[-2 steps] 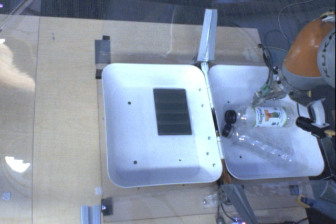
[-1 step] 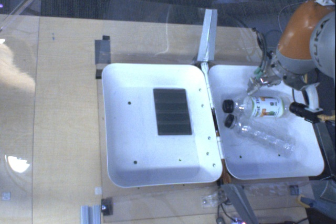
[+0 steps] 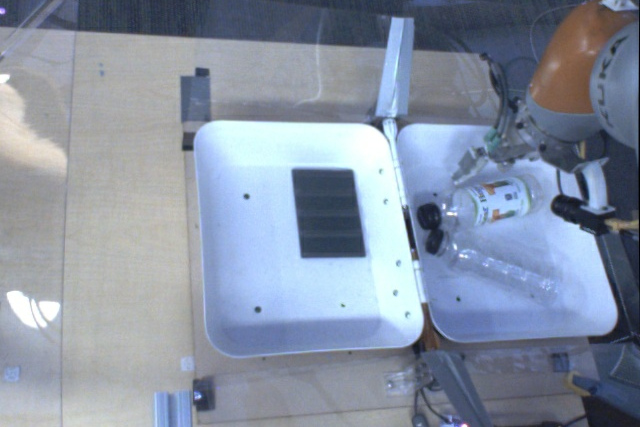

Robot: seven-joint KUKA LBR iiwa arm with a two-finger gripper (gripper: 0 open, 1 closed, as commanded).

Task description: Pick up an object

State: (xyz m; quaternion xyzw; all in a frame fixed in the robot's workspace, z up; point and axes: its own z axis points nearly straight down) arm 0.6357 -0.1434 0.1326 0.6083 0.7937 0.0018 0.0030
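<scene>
A dark grey flat rectangular block lies in the middle of the left bin. In the right bin a small bottle with a black cap and a white-and-orange label lies on its side, cap toward the left. A clear plastic bottle, also black-capped, lies just in front of it, angled to the right. My gripper hangs at the back of the right bin, just above and behind the labelled bottle. It holds nothing that I can see.
The arm with its orange band fills the upper right, over the right bin's far corner. A metal divider post rises behind the seam between the bins. Bare wooden bench stretches to the left.
</scene>
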